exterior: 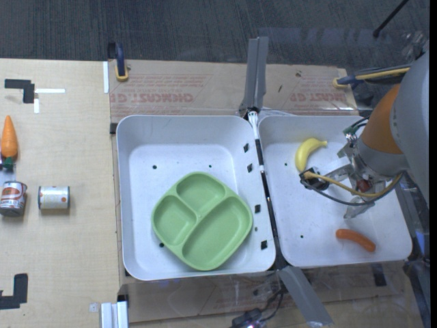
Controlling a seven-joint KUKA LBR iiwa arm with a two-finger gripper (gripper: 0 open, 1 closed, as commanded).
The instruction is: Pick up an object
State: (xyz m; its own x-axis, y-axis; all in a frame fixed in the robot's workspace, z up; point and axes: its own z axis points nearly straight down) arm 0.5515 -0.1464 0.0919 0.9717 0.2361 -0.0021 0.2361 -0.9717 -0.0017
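Observation:
A yellow banana [308,153] lies in the right bin [300,241], near its back left. An orange sausage-shaped piece [355,239] rests near the same bin's front right corner. My gripper [360,191] hangs over the right side of this bin, below the orange wrist band, between the banana and the orange piece and apart from both. A yellow and black cable loops from it toward the banana. The wrist hides the gripper's tip, and I see nothing held in it.
A green divided plate [201,221] lies in the left bin [136,183]. On the wooden bench to the left sit a carrot [8,139] and two small cans [12,198] [54,198]. A raised divider [259,176] separates the bins.

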